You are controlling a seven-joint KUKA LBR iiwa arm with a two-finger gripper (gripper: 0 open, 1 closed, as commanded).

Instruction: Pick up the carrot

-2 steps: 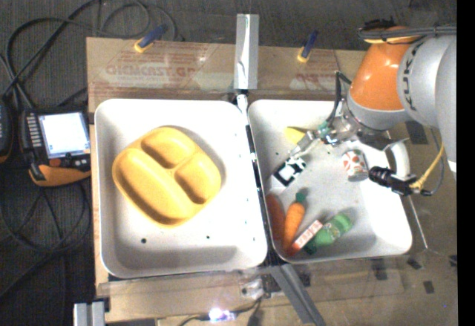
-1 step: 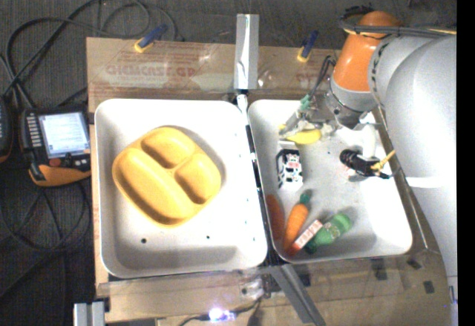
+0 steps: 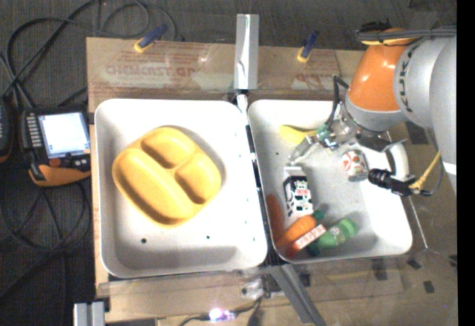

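Tapered orange plastic carrot [image 3: 299,229], lying tilted near front edge of right white bin [image 3: 401,241], beside green toy vegetable [image 3: 334,235], two-finger gripper [image 3: 304,156] poised above upper bin area, finger opening indiscernible, nothing visibly held.

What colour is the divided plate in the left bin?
Yellow-orange, plain, no pattern. The divided plate shows clearly in the camera view, in the left bin.

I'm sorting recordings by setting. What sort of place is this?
Probably a robotics lab bench, not a home: two white bins clamped onto a board, a teach pendant with loose cables on carpet, and toy food such as the carrot.
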